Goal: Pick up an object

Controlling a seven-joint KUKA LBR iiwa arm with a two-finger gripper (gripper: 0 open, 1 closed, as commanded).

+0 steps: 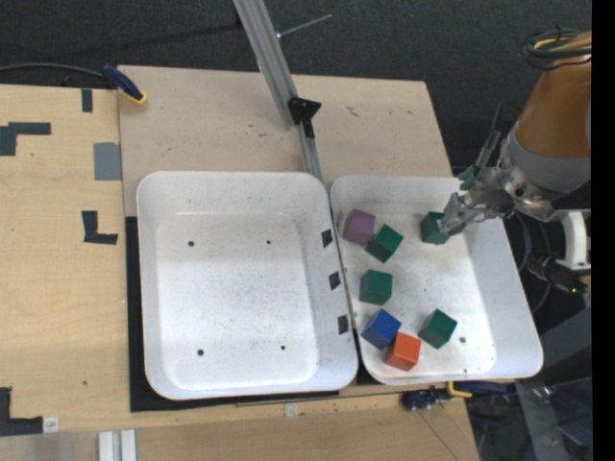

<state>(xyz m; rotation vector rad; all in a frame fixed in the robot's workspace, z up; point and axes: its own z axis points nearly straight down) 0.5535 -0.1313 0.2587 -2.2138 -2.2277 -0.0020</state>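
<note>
Blue-yellow clamp (125, 83) on wooden bench (58, 257), slanted metal rail (269, 46), grey tape patch (107, 160)

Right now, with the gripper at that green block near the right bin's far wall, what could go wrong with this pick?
1. The gripper meets the green block at its right edge, not over its middle; a grasp there may slip or just push the block away.
2. This block sits near the right bin's far wall, so it could jam there.
3. A sideways shove could send it toward the tilted green block and purple block.
</note>
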